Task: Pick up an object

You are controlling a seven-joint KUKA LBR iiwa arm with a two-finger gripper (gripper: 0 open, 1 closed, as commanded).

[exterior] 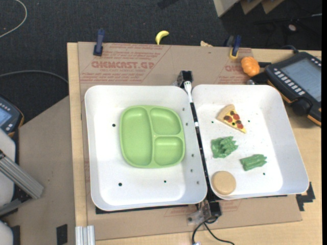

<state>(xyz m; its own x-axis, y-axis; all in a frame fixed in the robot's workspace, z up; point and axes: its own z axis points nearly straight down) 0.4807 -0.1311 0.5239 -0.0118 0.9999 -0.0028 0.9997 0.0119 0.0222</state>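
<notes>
Two white bins lie side by side on a brown board (127, 63). The left bin (102, 182) holds a green divided plate (152, 137) in its middle, with free white floor on all sides of it, widest at the near side. The right bin (271, 106) holds the loose things to pick.

A toy pizza slice (232, 118) lies in the far half of the right bin, apart from every wall. Nearer, a green leafy piece (224, 147) lies close to the wall shared with the left bin, and a smaller green piece (253, 162) lies to its right; the two are near each other but do not touch. A round tan piece (224, 182), perhaps a cookie or a bun, sits at the near edge, just beside the rim. The right part and the far right corner of this bin have open floor.

Whether the gripper is spread or pressed together, I cannot tell.

Around the bins: a black clip (185, 77) at the far end of the shared wall, two blue clamps (98, 42) (235, 46) on the far edge of the board, a yellow toy banana (162, 36) beyond that edge, an orange ball (250, 65) near the far right corner, and a black hand controller (299, 80) at the right, close to the rim of the right bin.
</notes>
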